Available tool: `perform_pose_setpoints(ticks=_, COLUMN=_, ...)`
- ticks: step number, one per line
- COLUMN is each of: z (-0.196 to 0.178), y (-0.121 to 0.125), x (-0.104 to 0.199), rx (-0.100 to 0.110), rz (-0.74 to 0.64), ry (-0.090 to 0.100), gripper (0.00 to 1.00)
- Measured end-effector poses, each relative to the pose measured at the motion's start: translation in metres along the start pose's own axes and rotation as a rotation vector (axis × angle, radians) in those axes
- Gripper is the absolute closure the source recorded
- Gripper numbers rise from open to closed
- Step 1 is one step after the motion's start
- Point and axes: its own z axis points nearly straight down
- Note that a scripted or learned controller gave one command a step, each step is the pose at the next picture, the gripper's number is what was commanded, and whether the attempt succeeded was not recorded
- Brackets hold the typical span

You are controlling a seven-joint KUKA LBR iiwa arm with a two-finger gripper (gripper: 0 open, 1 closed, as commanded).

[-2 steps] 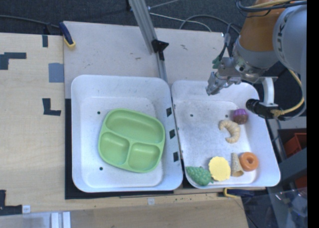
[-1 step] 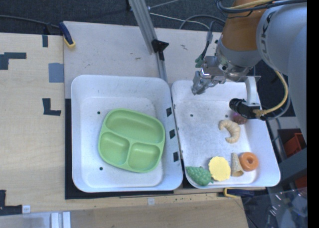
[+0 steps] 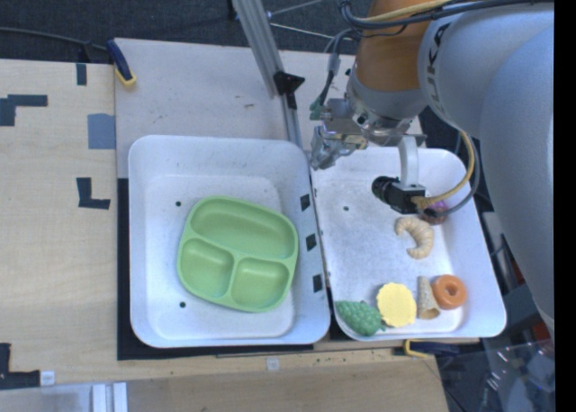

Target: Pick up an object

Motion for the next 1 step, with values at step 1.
perform_pose_setpoints(ticks=1, z=0.0043, y=-0.0159, x=0.0528, rx=0.002, rz=0.001, ry=0.000, gripper=1.00)
